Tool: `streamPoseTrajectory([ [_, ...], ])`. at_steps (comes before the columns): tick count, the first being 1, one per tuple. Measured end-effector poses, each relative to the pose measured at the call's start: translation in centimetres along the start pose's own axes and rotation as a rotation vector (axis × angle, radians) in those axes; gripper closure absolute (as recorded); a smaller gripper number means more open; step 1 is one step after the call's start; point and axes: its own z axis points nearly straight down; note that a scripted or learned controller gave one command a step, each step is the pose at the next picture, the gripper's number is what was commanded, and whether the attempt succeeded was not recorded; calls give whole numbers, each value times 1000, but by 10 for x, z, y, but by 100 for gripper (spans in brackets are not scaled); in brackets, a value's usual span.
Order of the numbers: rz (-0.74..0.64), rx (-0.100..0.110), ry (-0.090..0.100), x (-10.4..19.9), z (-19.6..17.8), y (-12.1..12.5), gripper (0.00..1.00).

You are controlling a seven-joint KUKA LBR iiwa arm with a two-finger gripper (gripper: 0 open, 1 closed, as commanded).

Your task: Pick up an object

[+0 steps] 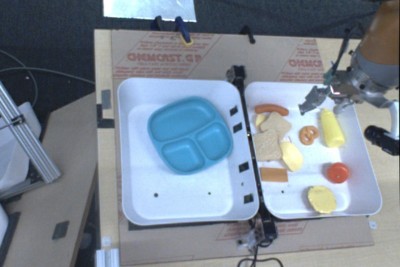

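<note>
Food toys scattered across the right bin (365,162): yellow cookie (322,199) nearest, tomato (337,172) just beyond, brown block (273,174) to its left. Farther back, lemon wedge (291,156), bread slices (272,136), pretzel (308,135), corn cob (332,128), then sausage (271,110). Blue divided plate (189,142) alone in the left bin (140,197). Gripper (326,99) poised over the right bin's far side above the corn, fingers spread apart, gripping nothing.

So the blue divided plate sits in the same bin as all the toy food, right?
Not quite. The camera view shows the blue divided plate alone in the left bin; the toy food, such as the hot dog and the tomato, lies in the right bin.
</note>
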Motion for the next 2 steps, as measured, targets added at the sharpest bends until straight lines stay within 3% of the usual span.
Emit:
streamPoseTrajectory([
  [1, 6, 17, 3, -16, 149, -58, 0],
  [2, -1, -15, -4, -24, 169, 22, 0],
])
